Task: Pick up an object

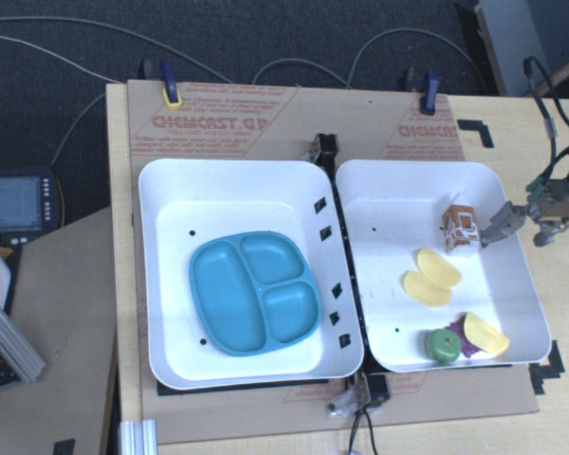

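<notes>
White bin (379,197): small brown-and-white carton (461,227).

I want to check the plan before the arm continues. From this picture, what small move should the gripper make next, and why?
Probably a short move further over the right bin, toward the small brown and white box. The gripper sits at that bin's right rim, with one finger tip close beside the box, and nothing shows between its fingers. The box is the nearest object; the yellow pieces lie farther.

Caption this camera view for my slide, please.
Gripper hovers at the right bin beside a small carton; blue tray in left bin.
</notes>
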You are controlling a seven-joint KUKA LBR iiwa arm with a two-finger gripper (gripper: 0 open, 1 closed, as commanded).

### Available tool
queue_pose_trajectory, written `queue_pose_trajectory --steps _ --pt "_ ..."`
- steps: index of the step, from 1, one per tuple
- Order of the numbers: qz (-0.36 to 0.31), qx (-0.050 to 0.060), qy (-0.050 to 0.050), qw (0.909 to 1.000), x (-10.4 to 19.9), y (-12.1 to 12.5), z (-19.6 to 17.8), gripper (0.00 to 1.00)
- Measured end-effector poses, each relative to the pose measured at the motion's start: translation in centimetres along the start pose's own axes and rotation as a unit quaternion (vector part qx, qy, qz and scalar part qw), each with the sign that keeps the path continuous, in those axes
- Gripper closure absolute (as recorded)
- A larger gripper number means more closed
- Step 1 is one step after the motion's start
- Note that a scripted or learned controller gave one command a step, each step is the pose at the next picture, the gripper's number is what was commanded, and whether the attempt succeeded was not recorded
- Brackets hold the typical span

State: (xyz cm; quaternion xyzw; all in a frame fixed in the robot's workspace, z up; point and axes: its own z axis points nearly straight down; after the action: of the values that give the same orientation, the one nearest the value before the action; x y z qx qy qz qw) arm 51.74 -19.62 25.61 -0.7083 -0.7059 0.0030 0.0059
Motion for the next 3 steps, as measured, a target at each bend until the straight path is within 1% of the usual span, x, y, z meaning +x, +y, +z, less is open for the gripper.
queue_pose_trajectory --steps 1,3 --pt "-0.002 -0.006 -0.002 1.0 0.1 0.2 -0.6 0.0" --pt "-0.002 -0.002 0.0 1.0 0.5 -1.4 10.1 0.0"
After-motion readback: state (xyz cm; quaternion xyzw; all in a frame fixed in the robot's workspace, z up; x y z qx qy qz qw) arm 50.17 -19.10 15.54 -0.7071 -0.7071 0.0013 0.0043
